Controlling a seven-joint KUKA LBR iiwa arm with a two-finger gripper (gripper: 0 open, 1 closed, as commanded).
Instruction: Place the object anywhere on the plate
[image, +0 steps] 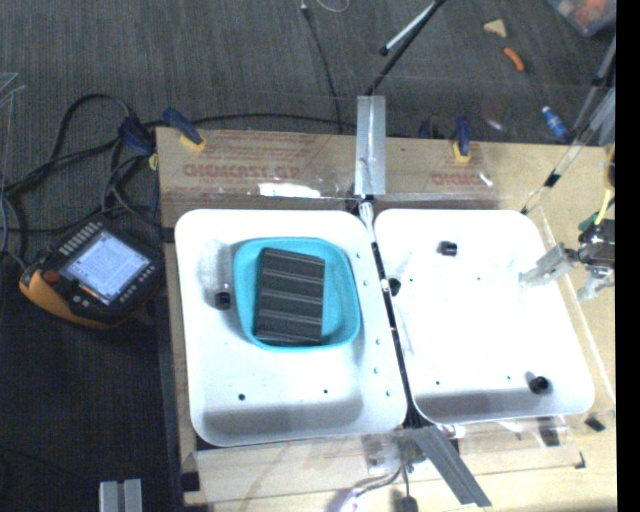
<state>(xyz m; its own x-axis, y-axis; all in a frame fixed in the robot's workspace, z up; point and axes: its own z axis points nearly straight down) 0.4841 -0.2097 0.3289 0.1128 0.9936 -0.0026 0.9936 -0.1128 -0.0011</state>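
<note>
The left bin's (200, 400) front rim lies nearest; inside it the dark ridged object (291, 294) rests on the blue plate (345, 300), apparently done. The gripper (575, 262) sits far right of it, grip unclear.

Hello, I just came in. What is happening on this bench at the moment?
A robot arm is meant to place an object on a plate. A dark ridged block already lies on the blue plate in the left bin. The gripper sits at the right edge of the right bin, far from the plate, with nothing visible between its fingers. Two small dark items lie in the right bin. So the placing looks done.
</note>
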